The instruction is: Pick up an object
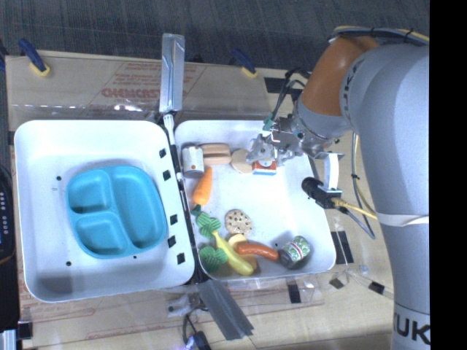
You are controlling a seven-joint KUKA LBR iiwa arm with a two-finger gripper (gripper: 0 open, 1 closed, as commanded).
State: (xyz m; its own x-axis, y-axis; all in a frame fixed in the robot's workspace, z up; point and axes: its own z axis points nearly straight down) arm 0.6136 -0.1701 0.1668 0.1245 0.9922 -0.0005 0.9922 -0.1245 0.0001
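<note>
My gripper (261,152) hangs low over the far part of the right bin (310,214). Right under its tip lies a small red and white object (266,167), partly hidden by the gripper. A round tan piece (241,163) sits just to its left, beside a bread roll (216,152) and a silver can (192,159). Whether the gripper touches the red and white object is unclear.
An orange carrot (203,187), a cookie (235,221), green vegetables (208,226), a banana (235,258), a red sausage (257,251) and a green can (295,251) fill the right bin's left and near parts. The left bin (36,166) holds a blue divided tray (115,210).
</note>
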